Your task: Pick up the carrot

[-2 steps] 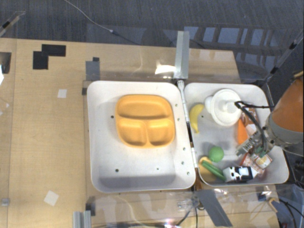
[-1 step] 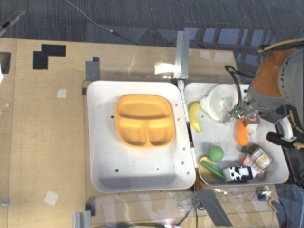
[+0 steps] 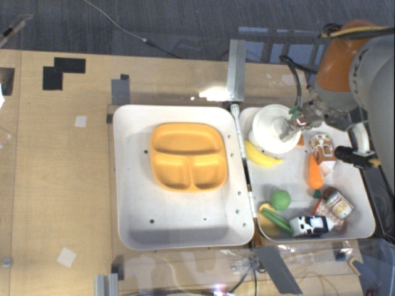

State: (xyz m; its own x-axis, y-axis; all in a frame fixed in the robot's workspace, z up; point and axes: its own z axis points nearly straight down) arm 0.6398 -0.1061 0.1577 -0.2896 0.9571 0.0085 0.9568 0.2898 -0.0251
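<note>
Looking down on the bench, you've got two white bins side by side; use the right bin (image 3: pixel 365 222) as your ref. The carrot (image 3: pixel 315 173) lies inside it, toward its right-centre, long axis roughly up-down in the view, green top pointing to the near edge. Nothing is gripping it. Just above the carrot sits a small brown-and-white box (image 3: pixel 322 145), touching or nearly so. At the bin's far-left corner you see a white cup (image 3: pixel 271 128) w/ a banana (image 3: pixel 262 155) tucked against its near side. Near the bin's middle there's a green ball (image 3: pixel 281 199); along its near edge, a yellow-green veg piece (image 3: pixel 274 218), a black-and-white toy (image 3: pixel 310 226) and a small jar (image 3: pixel 338 205).

The gripper (image 3: pixel 295 123) hangs over the cup's right rim, at the bin's far side, apart from the carrot. Can't tell if its fingers are spread or closed — too small and blurred.

Left of the right bin, the other bin (image 3: pixel 133 221) holds a yellow divided tray (image 3: pixel 187 156).
</note>
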